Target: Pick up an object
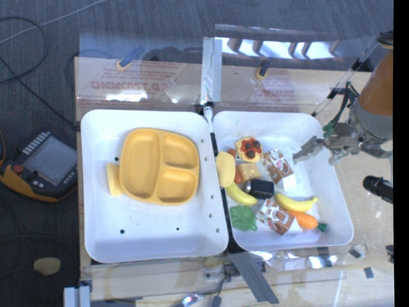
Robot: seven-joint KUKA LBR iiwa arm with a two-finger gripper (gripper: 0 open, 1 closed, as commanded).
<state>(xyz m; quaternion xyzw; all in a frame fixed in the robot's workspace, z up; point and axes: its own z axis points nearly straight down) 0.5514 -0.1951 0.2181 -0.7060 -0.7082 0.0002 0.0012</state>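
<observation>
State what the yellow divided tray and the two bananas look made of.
Yellow divided tray: looks like moulded plastic, matte, one even colour with rounded compartment edges. Bananas: probably plastic toy fruit, smooth and evenly yellow, the right one with a slight sheen; real fruit cannot be ruled out.

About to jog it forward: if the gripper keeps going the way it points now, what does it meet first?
Probably the brown-and-white snack packet in the right bin: the gripper points left and down toward it. Its height above the bin is unclear, so it might pass over.
</observation>
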